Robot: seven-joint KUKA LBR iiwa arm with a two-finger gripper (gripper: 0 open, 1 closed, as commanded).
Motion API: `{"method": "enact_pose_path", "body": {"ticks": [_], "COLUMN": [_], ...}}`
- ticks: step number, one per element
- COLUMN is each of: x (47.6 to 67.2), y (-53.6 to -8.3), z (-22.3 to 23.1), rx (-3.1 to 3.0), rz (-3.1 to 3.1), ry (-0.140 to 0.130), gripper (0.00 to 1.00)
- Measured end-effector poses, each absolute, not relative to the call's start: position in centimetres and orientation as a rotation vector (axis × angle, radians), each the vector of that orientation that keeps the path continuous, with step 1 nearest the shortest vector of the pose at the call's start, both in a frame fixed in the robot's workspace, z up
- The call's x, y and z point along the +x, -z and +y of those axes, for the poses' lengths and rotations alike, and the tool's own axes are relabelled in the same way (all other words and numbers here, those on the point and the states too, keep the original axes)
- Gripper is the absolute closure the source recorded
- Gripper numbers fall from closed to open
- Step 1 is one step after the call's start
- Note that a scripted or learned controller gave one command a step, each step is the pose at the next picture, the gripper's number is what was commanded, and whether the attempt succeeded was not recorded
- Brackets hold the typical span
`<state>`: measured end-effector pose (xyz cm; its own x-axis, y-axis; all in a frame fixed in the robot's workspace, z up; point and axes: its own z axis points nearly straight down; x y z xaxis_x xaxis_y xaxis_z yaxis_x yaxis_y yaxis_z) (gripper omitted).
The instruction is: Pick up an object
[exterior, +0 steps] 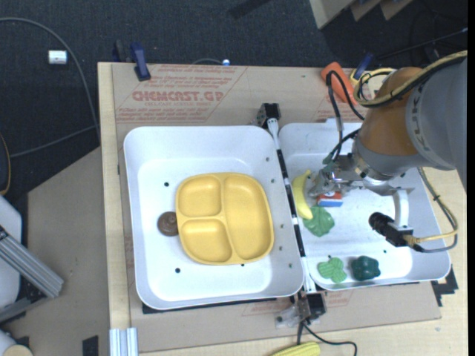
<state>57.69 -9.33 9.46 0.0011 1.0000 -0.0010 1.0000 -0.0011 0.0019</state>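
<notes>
Left bin (141, 162), left-centre of the frame: holds a yellow divided plate (223, 219), with a small brown round piece (168, 223) touching its left edge. Well apart from the gripper; not in play for now.

At the divider between the bins, just right of centre: a yellow banana-shaped toy (301, 196) lying against the right bin's left wall, with a light green leafy piece (320, 221) just beside its lower end. Tight quarters here. Could easily jam against the wall or nudge the banana instead of seizing anything.

Right bin (423, 262), centre right: gripper (332, 186) down low over a small red, white and blue item (330, 196), just beside the banana and above the leafy piece. Cannot tell how the gripper is set, nor whether anything is caught in it. Likely candidates for the pick clustered so closely that a closure might catch two things, or clip an edge and let it slip on the lift.

Lower right of the frame: a second light green piece (332, 269) and a dark green one (364, 268) near the bin's front wall, clear of the arm. Black cabling (393, 228) hanging below the wrist; might drag across the bin floor on a retreat.
</notes>
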Motion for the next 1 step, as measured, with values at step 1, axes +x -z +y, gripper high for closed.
{"method": "enact_pose_path", "body": {"ticks": [1], "x": [56.56], "y": [-18.57], "z": [-0.62], "rx": [2.218], "rz": [2.225], "ry": [-0.005], "gripper": [1.00]}}
